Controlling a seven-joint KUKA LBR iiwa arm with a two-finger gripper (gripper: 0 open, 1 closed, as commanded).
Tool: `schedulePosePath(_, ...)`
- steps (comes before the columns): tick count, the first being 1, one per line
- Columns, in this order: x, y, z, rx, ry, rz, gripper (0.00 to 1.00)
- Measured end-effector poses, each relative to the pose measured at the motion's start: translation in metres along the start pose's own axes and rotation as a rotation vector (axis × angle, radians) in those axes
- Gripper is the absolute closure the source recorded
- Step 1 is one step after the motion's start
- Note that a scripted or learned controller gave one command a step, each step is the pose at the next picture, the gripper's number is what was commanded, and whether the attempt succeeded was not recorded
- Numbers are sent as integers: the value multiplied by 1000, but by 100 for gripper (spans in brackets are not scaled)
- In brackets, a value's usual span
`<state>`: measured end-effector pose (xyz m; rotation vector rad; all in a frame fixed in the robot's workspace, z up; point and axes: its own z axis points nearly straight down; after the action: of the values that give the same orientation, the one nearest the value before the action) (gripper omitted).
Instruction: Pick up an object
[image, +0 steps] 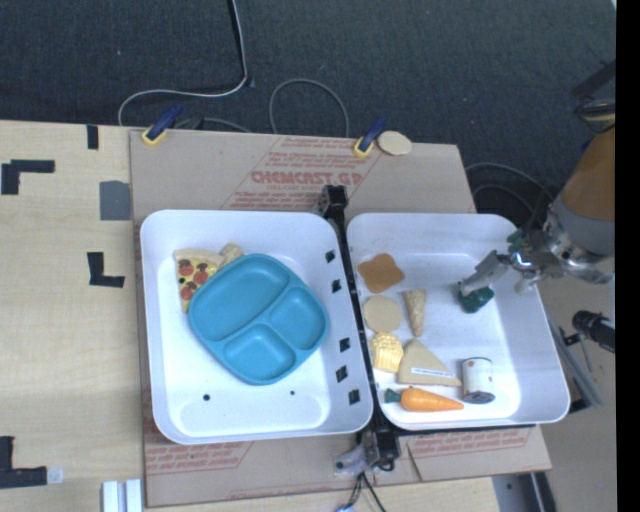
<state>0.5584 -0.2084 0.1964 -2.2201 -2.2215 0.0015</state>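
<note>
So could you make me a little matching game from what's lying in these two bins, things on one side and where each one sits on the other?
Things:
1. blue tray
2. carrot
3. pizza slice
4. gripper

Places:
A. front edge of the right bin
B. back left corner of the left bin, partly under the tray
C. above the right bin's right half, near no food
D. middle of the left bin

Pairs: 1-D, 2-A, 3-B, 4-C
</note>
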Motion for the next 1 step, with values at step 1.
schedulePosePath(1, 48, 20, 63, 4, 2, -4, 0)
